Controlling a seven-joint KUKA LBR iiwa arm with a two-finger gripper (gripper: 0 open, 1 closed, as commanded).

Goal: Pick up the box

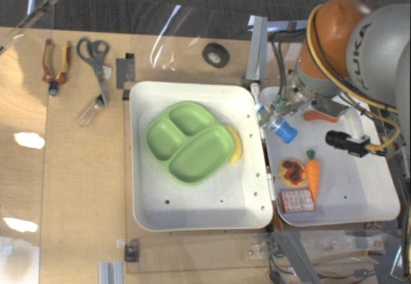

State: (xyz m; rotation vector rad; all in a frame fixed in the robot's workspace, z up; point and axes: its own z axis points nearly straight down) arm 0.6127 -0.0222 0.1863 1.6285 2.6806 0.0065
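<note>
White right bin [379,209] holds box [297,201], carrot [312,175]; left bin [192,218], green plate [191,142].

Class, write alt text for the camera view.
A grey robot arm reaches over the right white bin, which holds a small box, carrot and blue object. The left bin holds a green divided plate.

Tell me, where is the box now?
The box lies in the right bin, near its front left corner, just below the carrot and the pizza slice.
</note>
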